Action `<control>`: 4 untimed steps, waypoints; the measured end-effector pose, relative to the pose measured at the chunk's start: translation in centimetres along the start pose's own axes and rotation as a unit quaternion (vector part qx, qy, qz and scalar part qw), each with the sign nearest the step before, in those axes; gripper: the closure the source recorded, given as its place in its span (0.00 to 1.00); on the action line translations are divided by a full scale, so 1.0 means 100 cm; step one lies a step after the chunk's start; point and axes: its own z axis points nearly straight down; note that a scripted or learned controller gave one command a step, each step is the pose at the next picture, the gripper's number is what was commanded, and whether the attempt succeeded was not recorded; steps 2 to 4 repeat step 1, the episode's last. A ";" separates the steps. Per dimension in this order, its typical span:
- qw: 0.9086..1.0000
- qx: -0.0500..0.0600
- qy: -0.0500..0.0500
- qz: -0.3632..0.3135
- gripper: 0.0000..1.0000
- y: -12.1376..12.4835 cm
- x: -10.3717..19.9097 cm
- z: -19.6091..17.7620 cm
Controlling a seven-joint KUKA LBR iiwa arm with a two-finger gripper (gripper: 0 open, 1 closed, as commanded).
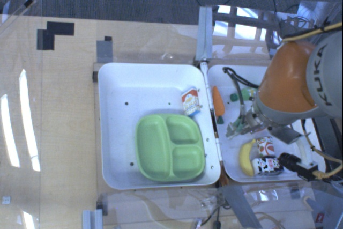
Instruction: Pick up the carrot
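carrot (217,101) by right bin (231,169) left wall; gripper (242,125) nearby.

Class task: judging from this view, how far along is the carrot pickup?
Done: the arm is over the right bin, its claw low beside the carrot. In hand: nothing visibly; the carrot lies against the bin's left wall. Left: grasp and lift.

Carrot (217,102): small, orange, lying flat lengthwise in the right bin (231,170), close against that bin's left wall, near its far end.
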 end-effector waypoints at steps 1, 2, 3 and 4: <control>0.999 -0.001 -0.001 0.032 1.00 -0.003 -0.007 -0.013; 0.999 -0.001 -0.001 0.032 1.00 -0.003 -0.007 -0.013; 0.999 -0.001 -0.001 0.032 1.00 -0.003 -0.007 -0.013; 0.999 -0.001 -0.001 0.032 1.00 -0.003 -0.007 -0.013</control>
